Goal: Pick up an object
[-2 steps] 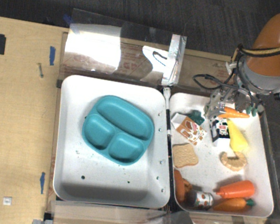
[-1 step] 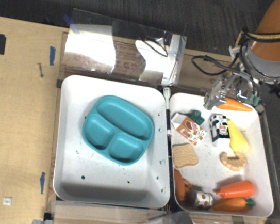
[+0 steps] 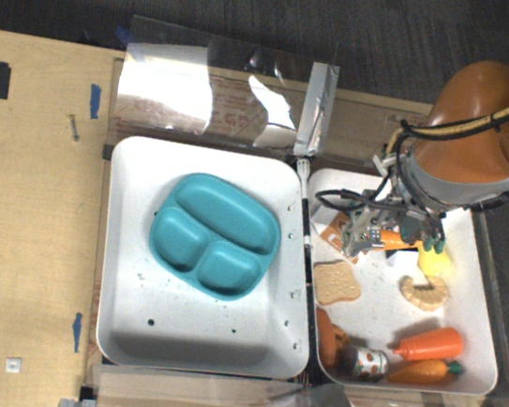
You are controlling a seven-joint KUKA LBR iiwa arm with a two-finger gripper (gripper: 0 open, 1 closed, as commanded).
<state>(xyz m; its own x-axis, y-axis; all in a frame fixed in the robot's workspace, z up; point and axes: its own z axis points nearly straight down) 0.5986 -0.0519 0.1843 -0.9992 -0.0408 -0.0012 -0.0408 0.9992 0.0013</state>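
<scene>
the end effector (image 3: 371,227) hangs low over the upper left part of the right bin (image 3: 490,309), beneath the arm's orange band (image 3: 475,122) and a tangle of black cables; whether it is released or clenched cannot be told from this view, and nothing can be seen caught in it. just beside and partly under it, on its left, lies a small orange-and-white item (image 3: 333,233) too hidden to name. directly below it on the bin floor rests a slice of toy bread (image 3: 336,282). to its right, close by, sits a yellow toy piece (image 3: 431,262), and just beneath that a tan, bitten-looking cookie shape (image 3: 424,291). farther down and to the right, two toy carrots (image 3: 430,344) lie along the bin's near wall, with a small dark bottle (image 3: 367,363) at their left end. well to the left of the end effector, in the left bin (image 3: 125,311), a teal divided tray (image 3: 216,233) lies on the white floor. both bins sit on the light wooden desk (image 3: 26,211).
</scene>
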